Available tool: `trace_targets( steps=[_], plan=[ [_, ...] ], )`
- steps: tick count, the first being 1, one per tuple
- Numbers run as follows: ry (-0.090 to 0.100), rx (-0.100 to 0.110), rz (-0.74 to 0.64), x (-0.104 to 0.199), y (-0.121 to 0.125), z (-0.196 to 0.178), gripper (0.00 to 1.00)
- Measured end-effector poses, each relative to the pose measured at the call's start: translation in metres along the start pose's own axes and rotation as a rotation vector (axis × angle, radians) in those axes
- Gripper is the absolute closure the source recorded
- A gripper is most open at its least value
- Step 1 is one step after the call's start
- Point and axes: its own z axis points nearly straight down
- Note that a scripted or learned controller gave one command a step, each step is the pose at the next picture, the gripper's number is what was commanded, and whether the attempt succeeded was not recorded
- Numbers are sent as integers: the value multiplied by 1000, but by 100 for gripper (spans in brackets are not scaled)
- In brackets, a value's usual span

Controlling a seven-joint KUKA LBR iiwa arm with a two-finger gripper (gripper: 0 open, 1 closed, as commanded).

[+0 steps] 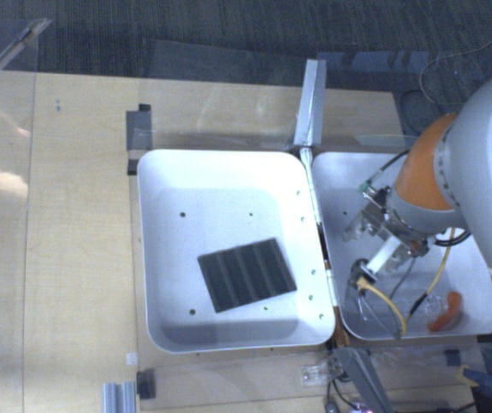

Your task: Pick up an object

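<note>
1. Two bins sit side by side on the counter (57, 274); the left bin (145, 231) holds a dark ribbed mat (247, 274), flat and slanted.
2. The right bin (339, 198) holds a small orange piece (444, 311) by its near right corner, likely the handier target, since the arm works on this side.
3. The tool (368, 222) hangs low over that bin's left half, apart from the piece.
4. The arm's bulk covers much of the right bin, and I cannot tell whether the tool is open or closed.

Dark grey, ribbed in parallel stripes: flat mat (247, 274) in white left bin (156, 231), toward 5 o'clock. Orange-red: small piece (445, 313) at 5 o'clock of white right bin (336, 196). Pale tan wood: bench (65, 256).
</note>
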Motion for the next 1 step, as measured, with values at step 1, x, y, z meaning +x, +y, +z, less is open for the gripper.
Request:
trace_targets(
  steps=[1],
  plan=[
    [-6,5,51,-21,-2,-156,0]
  ],
)
